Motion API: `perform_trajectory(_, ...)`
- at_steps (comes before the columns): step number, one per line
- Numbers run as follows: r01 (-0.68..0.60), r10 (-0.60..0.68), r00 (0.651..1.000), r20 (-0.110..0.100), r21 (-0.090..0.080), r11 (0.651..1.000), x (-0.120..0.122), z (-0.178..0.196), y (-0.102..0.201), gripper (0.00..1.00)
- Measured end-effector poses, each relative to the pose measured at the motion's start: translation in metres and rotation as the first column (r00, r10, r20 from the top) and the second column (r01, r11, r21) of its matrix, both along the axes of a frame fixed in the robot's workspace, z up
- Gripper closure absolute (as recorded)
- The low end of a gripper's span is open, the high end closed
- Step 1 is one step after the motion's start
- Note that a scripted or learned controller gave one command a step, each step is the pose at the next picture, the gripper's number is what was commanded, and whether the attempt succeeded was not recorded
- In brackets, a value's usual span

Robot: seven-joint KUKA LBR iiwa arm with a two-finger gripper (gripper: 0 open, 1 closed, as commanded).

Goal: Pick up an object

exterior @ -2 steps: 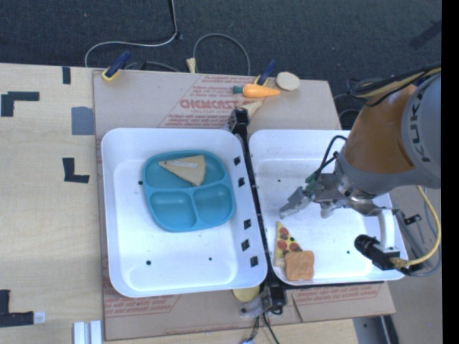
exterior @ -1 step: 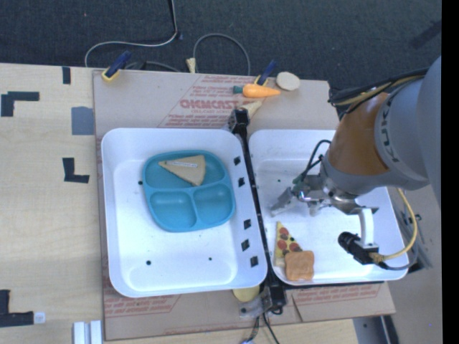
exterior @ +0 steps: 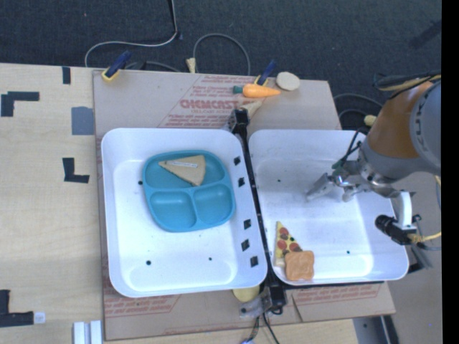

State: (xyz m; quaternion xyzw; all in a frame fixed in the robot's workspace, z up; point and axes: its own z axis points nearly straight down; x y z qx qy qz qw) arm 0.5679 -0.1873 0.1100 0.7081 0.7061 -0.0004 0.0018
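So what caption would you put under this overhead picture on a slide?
Robot hand hovering in the right bin above a pizza slice, with a blue plate in the left bin.

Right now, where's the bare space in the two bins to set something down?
Left bin: bare floor along the near edge, below the blue plate. Right bin: bare between the end effector and the pizza slice with the toast piece. The near-left corner, by those two, is crowded.

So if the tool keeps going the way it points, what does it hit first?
Probably the bare floor of the right bin; the tool points left and downward, though depth is unclear.
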Motion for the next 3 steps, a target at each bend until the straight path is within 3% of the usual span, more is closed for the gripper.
perform_trajectory(1,-0.010,0.010,1.000,0.001,0.000,1.000,0.025,-0.025,0.079,0.00)
perform_trajectory(2,-0.009,0.009,1.000,0.000,0.001,1.000,0.103,-0.024,0.088,0.00)
perform_trajectory(3,-0.006,0.006,1.000,0.001,-0.001,1.000,0.101,-0.014,0.087,1.00)
